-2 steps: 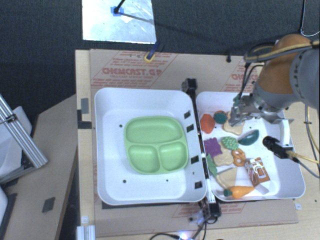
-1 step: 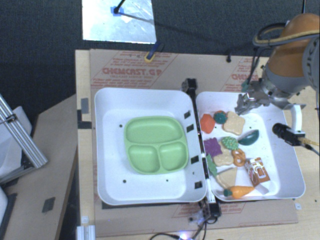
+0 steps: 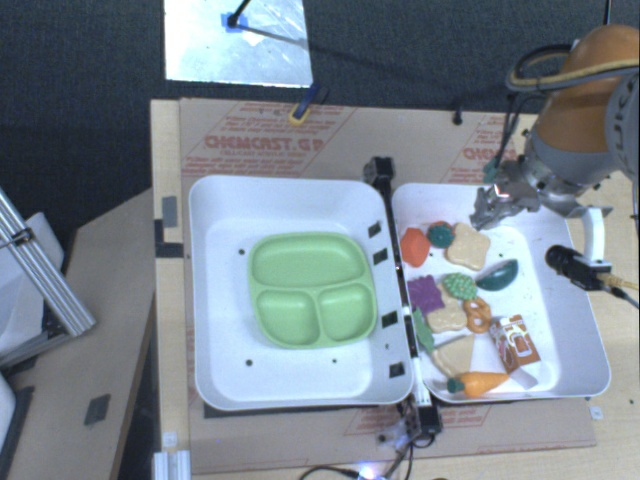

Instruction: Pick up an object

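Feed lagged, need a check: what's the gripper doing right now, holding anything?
Gripper: above the right bin's far edge, nothing seen held; open or closed cannot be told.

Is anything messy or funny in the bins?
Nothing looks broken or spilled. The toy food is jumbled in a loose pile in the right bin: a carrot lies near the front wall and a snack packet sits tilted. The green tray sits a bit crooked in the left bin.
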`<state>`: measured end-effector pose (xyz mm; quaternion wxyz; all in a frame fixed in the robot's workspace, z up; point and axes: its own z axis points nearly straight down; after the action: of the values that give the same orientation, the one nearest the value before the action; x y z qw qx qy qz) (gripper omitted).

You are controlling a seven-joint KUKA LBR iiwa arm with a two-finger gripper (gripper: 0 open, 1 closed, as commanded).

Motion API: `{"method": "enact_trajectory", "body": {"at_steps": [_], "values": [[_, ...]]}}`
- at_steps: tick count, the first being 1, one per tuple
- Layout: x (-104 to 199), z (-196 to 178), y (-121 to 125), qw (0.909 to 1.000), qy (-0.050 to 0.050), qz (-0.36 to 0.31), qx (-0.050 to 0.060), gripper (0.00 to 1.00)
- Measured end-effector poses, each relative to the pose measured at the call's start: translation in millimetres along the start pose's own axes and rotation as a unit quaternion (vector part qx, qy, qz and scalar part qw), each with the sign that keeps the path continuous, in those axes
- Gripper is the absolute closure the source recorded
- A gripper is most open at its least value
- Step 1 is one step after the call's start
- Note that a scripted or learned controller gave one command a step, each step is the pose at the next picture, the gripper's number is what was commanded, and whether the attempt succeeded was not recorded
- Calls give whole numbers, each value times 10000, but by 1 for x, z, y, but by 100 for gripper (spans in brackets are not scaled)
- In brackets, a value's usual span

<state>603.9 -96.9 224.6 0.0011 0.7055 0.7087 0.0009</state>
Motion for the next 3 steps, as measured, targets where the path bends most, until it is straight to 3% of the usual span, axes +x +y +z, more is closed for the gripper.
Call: {"method": "enact_trajectory", "body": {"at_steps": [2,3], "values": [[94,-9,31,10000,10,-24,-8,100],[121,-3,36,10000,3,-15,-1,100]]}}
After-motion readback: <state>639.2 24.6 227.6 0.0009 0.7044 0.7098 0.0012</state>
